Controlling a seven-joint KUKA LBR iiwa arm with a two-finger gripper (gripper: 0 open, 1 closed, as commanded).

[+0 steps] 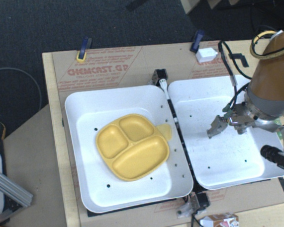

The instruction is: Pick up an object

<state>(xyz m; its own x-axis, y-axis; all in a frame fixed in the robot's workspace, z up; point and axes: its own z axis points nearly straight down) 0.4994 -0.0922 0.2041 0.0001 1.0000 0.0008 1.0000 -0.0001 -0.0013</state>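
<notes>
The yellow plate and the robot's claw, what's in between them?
In the camera view: bare white floor and the bins' two touching rims, between yellow plate and gripper.

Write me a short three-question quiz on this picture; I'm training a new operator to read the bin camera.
1. True or false: the yellow divided plate lies in the right bin.
2. Over which bin is the gripper?
A. left bin
B. right bin
3. How many compartments does the plate have?

Key:
1. False; it lies in the left bin.
2. B
3. Three: two small, one large.
</notes>
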